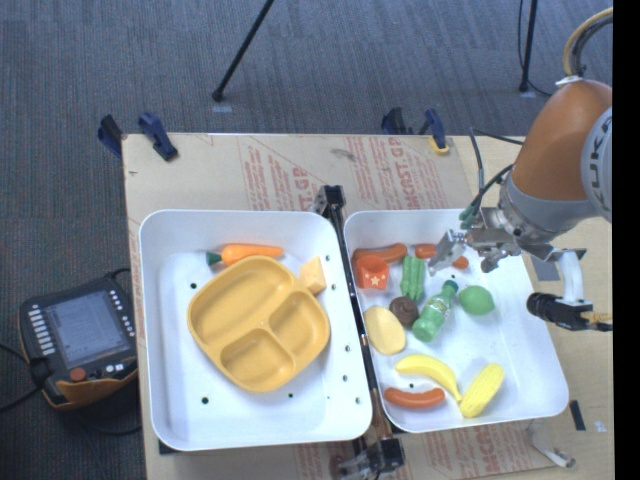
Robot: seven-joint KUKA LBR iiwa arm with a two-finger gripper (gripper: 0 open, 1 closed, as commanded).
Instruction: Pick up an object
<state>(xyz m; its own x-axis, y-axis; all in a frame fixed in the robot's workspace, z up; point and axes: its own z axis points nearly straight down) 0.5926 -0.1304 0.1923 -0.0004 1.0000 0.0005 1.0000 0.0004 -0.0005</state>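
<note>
The claw (452, 245) is seen hanging over the back of the right bin (535, 363), right above the green bottle (435, 311). Whether it's wide or narrow can't be told, since the tip is too small and cluttered. Nothing is seen gripped in it.

Around the bottle, a green ball (477, 300) is parked just to its right, a dark brown lump (403, 310) touching its left, and a potato (383, 330) further left. A banana (428, 372), corn cob (481, 389) and sausage (414, 398) are laid nearer the front. Well off to the left, a yellow divided plate (259, 322) and a carrot (247, 253) are found in the left bin (165, 378).
</note>
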